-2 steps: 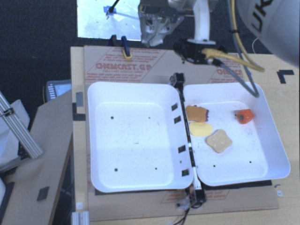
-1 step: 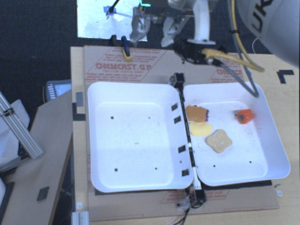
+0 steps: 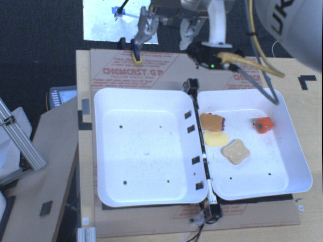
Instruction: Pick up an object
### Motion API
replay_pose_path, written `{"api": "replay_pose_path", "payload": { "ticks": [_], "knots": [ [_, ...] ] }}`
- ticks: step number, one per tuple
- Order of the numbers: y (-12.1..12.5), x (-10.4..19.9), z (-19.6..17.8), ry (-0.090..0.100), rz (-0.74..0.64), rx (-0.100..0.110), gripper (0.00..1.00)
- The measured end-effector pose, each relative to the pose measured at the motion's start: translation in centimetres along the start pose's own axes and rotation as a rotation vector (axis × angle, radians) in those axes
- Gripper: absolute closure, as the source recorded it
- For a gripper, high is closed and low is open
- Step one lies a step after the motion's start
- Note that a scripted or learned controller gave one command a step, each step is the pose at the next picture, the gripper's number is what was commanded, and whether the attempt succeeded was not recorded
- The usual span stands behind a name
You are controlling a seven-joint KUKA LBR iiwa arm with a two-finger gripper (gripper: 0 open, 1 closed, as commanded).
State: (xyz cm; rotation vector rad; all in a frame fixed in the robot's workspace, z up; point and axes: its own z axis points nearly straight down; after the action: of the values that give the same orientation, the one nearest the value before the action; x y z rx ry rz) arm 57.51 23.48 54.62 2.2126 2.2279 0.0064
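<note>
In the camera view, the gripper (image 3: pixel 168 30) is seen spread wide and empty, high beyond the right bin (image 3: pixel 295 158). Four objects (clustered toward the divider) lie inside: a descent there risks striking the bin wall.

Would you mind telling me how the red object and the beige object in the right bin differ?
The red object is vivid red-orange with a dark spot; the beige object is pale tan. The red object looks smaller and rounder, the beige object wider, flatter and lobed. The red object lies apart near the bin's right side; the beige object sits beside a yellow piece. Both rest in the right bin.
</note>
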Motion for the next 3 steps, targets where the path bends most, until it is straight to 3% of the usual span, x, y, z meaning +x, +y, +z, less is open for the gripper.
{"api": "replay_pose_path", "payload": {
  "ticks": [3],
  "knots": [
    [0.0,0.0,0.0,0.0,0.0,0.0,0.0]
  ]
}}
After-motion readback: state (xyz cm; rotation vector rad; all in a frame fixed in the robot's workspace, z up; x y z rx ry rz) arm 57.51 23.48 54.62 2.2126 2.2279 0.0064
